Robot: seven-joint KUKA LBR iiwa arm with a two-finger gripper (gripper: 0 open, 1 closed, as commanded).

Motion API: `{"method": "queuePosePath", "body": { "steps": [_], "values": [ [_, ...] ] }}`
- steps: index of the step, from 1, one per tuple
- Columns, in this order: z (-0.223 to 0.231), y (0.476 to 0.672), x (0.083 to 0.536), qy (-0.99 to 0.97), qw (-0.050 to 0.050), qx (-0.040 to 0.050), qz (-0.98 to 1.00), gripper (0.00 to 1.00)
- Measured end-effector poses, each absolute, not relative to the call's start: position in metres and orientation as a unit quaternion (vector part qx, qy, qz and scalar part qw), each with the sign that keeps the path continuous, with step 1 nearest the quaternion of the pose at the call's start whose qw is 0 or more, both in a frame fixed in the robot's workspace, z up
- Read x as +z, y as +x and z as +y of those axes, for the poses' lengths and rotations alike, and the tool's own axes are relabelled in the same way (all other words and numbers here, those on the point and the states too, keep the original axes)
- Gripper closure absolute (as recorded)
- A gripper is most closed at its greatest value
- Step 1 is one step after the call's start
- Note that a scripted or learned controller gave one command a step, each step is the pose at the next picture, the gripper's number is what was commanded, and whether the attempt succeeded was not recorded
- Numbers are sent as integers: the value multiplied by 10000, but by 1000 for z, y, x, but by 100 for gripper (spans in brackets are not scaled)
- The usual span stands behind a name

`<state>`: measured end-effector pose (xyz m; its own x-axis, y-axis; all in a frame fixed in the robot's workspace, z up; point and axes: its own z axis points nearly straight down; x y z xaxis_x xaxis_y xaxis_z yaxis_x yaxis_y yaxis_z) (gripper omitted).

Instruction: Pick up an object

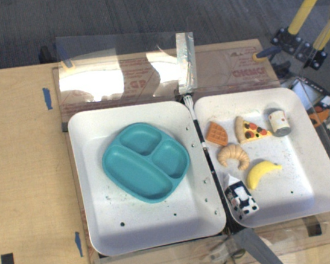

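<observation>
Teal plate (146, 161) lies in left bin (99, 229). Right bin (308, 193) holds waffle (217, 133), pizza slice (250, 129), can (278, 121), croissant (234, 155), banana (261, 173), small carton (241, 200).

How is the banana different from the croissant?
The banana is bright yellow and smooth; the croissant is tan with ridges. The banana lies nearer the front of the bin; the croissant sits just behind it, closer to the waffle. The banana looks slimmer, the croissant plumper. Both are curved toy foods lying flat in the right bin, close together.
</observation>
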<state>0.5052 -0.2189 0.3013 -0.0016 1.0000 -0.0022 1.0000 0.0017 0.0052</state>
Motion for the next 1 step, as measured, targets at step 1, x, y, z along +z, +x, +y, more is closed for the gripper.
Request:
{"method": "queuePosePath", "body": {
  "steps": [1],
  "values": [
    [-127,502,353,7041,21,26,7101,100]
  ]
}}
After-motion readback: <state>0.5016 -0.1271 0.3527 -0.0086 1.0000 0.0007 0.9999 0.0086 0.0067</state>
